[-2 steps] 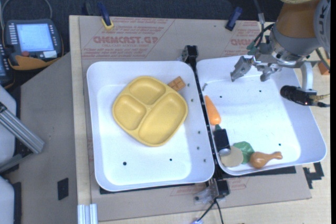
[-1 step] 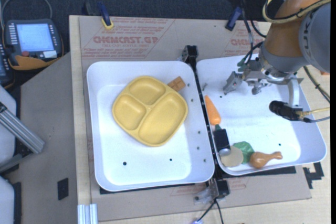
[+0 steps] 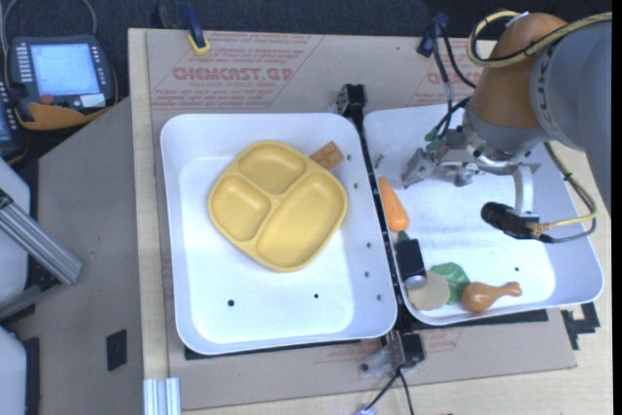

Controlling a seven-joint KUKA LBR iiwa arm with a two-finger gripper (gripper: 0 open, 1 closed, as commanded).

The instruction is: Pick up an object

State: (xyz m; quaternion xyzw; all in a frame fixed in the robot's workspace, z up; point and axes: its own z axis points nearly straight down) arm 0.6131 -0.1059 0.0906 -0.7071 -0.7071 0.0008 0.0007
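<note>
Now, your view:
Gripper [image 3: 439, 165]: above the right bin [image 3: 573, 282] — you can't tell its jaw state.
Carrot [image 3: 393, 205]: left edge — just beside it.

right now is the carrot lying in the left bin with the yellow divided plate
No, the carrot lies in the right bin against its left wall, while the yellow divided plate sits in the left bin.
</note>
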